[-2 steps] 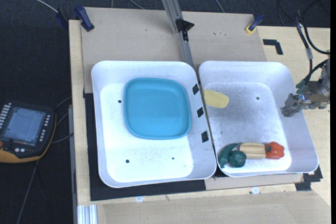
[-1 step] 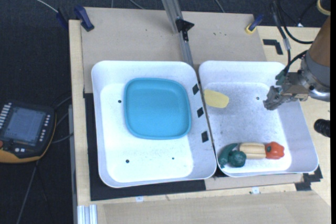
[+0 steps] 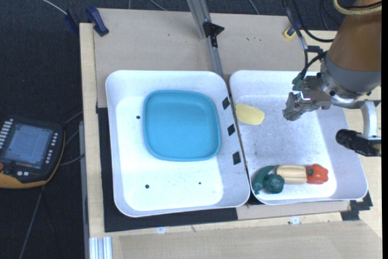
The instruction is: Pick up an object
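Hovering over the right bin [image 3: 339,130] near a yellow piece [image 3: 250,114], the fingers [image 3: 293,107] look closed, holding nothing.

The gripper [image 3: 295,107] is too small and dark to read. Behind it, the arm [image 3: 357,39] is cut off by the right edge. Far left, the handheld screen [image 3: 27,151] is cropped.
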